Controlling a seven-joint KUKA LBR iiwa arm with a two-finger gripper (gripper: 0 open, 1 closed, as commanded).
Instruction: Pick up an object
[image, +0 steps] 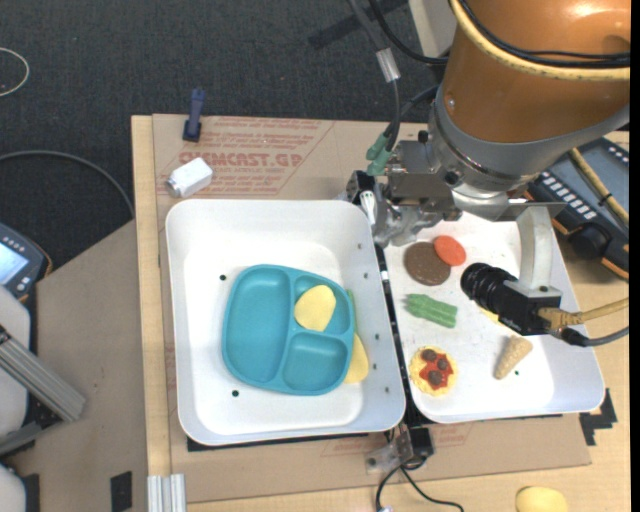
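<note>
Gripper (398, 222) low over far-left corner of right bin (565, 390), close against the wall shared with left bin (200, 260). Open or closed: cannot tell (wrist hardware blocks the line of sight). No item visible in its grasp.

Nearest candidate: brown disc (428, 263), just beside the gripper toward the camera, lying flat, touching or overlapping orange piece (452, 249). Further out: green pod (432, 309), small pizza (436, 369), cone (514, 356), all apart from one another. Left bin: teal divided plate (280, 335) with yellow piece (316, 307) in one compartment (second yellow piece (358, 362) at the plate's right edge).

Judged step: approach, pick not yet made.

For a clean pick:
- Shift off the bin wall before descending; likely collision otherwise.
- Centre over the brown disc, away from the orange piece, to avoid pinching both.
- Flat disc probably hard to grip across its face; straddle its edges and go right down to the floor.
- Alternative if the disc slips: green pod, gripped across its narrow width.
</note>
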